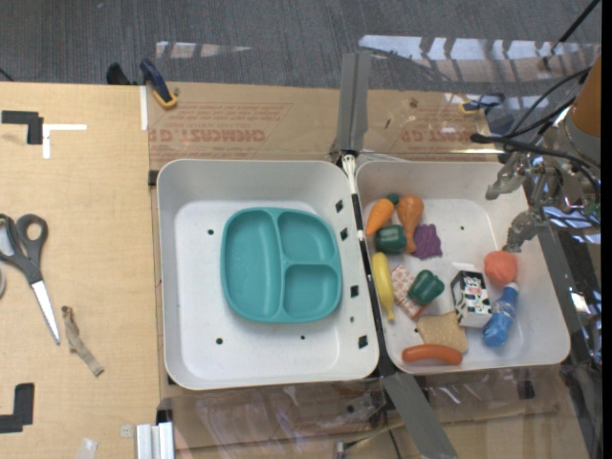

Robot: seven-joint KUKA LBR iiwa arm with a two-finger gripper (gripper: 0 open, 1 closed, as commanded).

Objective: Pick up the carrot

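KUKA gripper (524, 220) hangs over the right bin's (459, 191) far-right edge, its grip state impossible to tell. The carrot (380, 216) lies far-left w/ a second orange piece (410, 212) alongside (easily mis-grabbed, prob. nudging both).

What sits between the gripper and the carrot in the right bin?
Nothing visible blocks it. The gripper hangs over the right bin's far right side; the carrot lies at the far left, top exposed. Bare bin floor lies between them. A second orange vegetable and purple grapes crowd its right side.
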